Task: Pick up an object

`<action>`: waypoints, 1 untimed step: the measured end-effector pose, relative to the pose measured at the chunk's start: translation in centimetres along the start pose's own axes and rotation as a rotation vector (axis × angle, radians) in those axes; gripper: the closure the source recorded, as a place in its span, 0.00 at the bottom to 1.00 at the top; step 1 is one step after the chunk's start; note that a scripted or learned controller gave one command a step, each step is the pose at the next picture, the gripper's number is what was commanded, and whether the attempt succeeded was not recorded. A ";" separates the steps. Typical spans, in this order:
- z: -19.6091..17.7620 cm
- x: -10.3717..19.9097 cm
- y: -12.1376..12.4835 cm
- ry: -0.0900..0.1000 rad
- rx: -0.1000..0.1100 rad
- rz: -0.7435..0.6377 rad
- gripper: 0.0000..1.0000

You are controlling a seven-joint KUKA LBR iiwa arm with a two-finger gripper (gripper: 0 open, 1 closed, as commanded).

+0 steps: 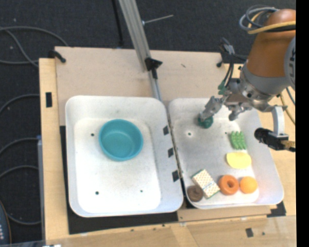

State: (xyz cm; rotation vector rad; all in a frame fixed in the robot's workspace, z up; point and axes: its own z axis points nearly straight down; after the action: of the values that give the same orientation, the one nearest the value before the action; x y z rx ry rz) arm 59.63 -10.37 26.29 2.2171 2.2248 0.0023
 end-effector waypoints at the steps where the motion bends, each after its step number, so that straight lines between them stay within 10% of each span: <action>1: 0.0 0.0 0.0 0.000 0.000 0.001 0.00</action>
State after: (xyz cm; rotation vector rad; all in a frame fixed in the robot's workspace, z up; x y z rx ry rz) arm 59.64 -10.37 26.29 2.2183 2.2236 0.0030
